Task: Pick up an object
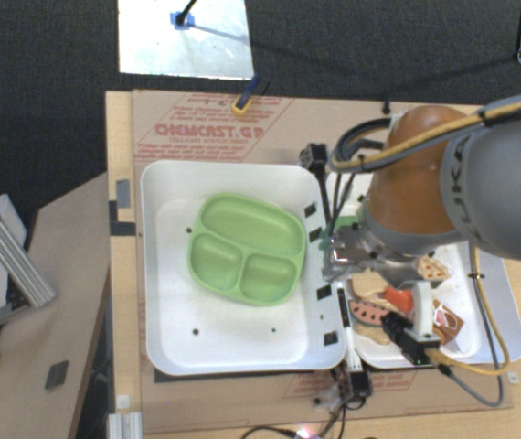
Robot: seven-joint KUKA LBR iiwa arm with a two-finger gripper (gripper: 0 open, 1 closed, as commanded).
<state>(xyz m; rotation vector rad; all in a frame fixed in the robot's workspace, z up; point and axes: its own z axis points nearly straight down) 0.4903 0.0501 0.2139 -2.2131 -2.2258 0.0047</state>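
Observation:
The arm reaches over the right bin (507, 337), and its bulk hides most of that bin. My gripper (381, 291) hangs low in the bin's left half, among a cluster of small toy food pieces. A red piece (398, 297) lies right beside it. A tan round piece (365, 286) and a dark reddish strip (366, 312) lie just to its left. A pizza-like slice (433, 268) and a brown and white piece (449, 321) lie to the right. Nothing can be seen held.
The left bin (169, 337) holds a green divided plate (246, 248) near its middle. The wall between the two bins (326, 273) runs close to the gripper's left. Cardboard lies under both bins.

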